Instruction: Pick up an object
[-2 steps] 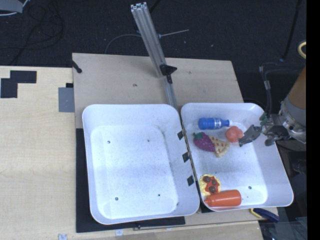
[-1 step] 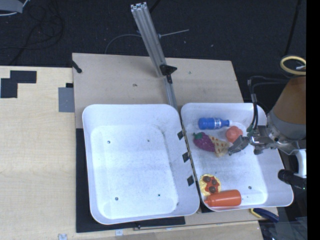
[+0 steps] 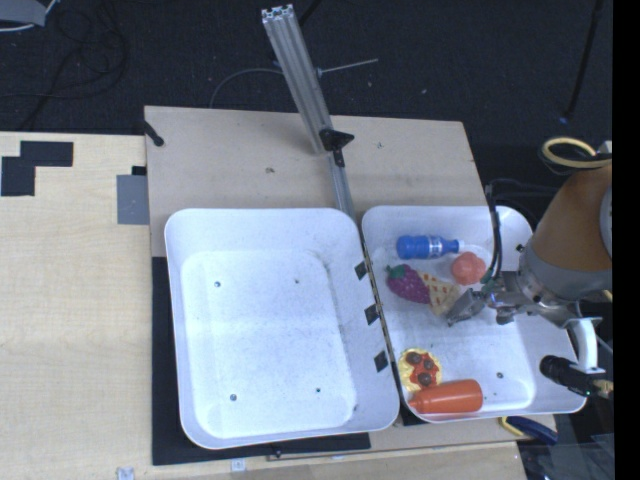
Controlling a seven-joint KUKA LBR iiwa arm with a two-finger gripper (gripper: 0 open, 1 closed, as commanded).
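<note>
White plastic forms both bins; all objects lie in the right bin, within the arm's reach from that side. The gripper sits low beside the pizza slice and tomato, near the grape bunch. Its opening cannot be determined. The blue bottle lies farther back, the hot dog nearer. No legible labels.

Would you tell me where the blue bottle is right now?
The blue bottle lies on its side near the far edge of the right bin, just above the purple grapes and left of the red ball.
</note>
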